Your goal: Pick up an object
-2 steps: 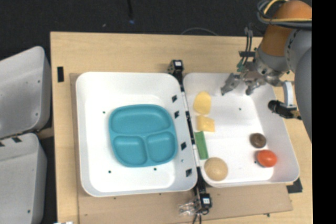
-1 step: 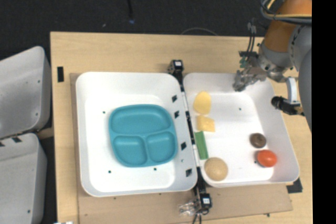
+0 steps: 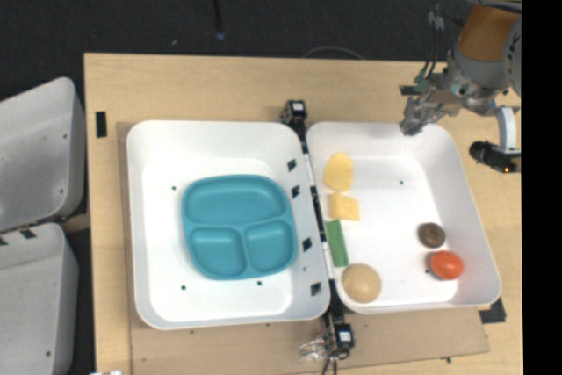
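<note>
My tool (image 3: pixel 413 126) is hovering over the right bin's (image 3: pixel 457 155) far rim; its grip I cannot tell. A red ball (image 3: pixel 446 265) is lying near the open corner.

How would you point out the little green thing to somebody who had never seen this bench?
Start at the right-hand white bin, the one without the blue tray. Follow its left wall, past the two yellow pieces, toward the tan ball in the near corner. The green stick lies between them along the wall, the only long, narrow, green item there.
</note>
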`<state>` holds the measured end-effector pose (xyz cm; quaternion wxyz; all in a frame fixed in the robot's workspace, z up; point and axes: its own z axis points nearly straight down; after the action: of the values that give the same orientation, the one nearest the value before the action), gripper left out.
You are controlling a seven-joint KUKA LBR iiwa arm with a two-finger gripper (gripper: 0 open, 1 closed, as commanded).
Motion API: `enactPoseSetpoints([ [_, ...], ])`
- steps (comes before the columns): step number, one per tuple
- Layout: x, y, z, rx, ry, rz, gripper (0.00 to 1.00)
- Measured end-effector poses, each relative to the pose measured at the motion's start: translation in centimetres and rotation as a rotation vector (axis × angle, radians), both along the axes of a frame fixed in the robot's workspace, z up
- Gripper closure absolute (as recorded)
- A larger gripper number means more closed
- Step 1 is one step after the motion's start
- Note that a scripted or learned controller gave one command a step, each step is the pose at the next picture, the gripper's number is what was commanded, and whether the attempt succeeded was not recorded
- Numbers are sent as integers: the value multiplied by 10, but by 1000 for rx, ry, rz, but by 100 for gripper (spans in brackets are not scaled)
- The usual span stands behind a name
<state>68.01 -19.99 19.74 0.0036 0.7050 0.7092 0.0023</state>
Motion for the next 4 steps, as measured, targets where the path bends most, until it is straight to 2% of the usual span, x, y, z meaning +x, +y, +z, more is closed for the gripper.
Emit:
enactPoseSetpoints([
  [1, 1, -1, 34, 0, 3, 2, 100],
  [4, -41, 151, 19, 2, 9, -1, 100],
])
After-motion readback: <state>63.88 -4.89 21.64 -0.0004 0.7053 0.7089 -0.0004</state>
